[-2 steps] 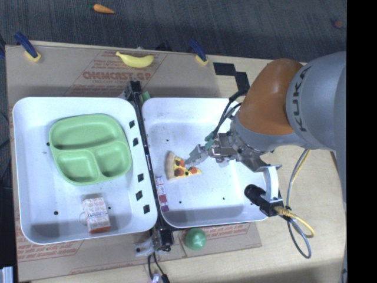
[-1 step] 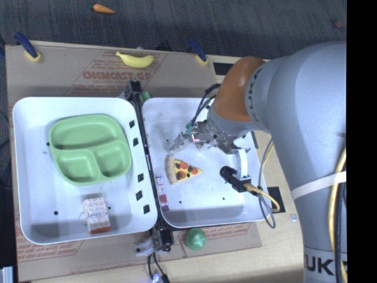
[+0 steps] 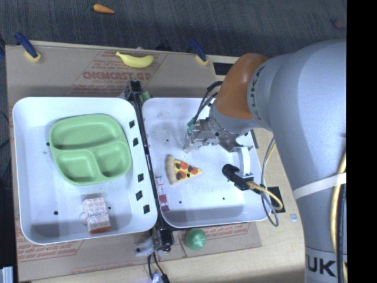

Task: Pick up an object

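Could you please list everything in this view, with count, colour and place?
bins: two, white, side by side on the bench
tray: one, green, three compartments, in the left bin
packet: one, white and orange, left bin, near front
pizza slice: one, yellow with red toppings, right bin
banana: one, yellow, on cardboard behind the bins
ball: one, green, in front of the right bin
carrot: one, orange, on the floor, far left
clamps: two, blue, bench's far edge
arm: one, grey with orange band, from the right
tool: one, over the right bin, above the pizza slice
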Robot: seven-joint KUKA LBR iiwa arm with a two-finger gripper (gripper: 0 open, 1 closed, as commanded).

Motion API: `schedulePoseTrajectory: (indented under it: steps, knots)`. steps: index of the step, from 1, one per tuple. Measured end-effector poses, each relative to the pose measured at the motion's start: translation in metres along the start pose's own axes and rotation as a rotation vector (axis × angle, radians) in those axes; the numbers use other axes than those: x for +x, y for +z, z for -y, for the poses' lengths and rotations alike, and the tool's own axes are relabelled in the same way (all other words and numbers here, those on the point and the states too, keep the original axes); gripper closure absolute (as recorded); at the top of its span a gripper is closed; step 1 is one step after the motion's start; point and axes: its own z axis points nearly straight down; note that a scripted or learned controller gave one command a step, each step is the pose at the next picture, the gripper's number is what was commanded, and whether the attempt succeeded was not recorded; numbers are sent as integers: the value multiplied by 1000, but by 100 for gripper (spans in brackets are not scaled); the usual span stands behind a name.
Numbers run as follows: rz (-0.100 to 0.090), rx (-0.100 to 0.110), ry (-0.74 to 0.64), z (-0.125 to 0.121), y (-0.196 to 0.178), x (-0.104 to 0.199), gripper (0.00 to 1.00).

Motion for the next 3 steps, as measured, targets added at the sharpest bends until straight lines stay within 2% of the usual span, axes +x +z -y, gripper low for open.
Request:
schedulePoseTrajectory:
  steps: [1, 2, 3]
  knots:
    - [-1, -4, 7, 89, -117, -20, 100]
    - [-1, -2, 6, 90, -116, -20, 0]
    - [-2, -3, 5, 23, -112, -39, 0]
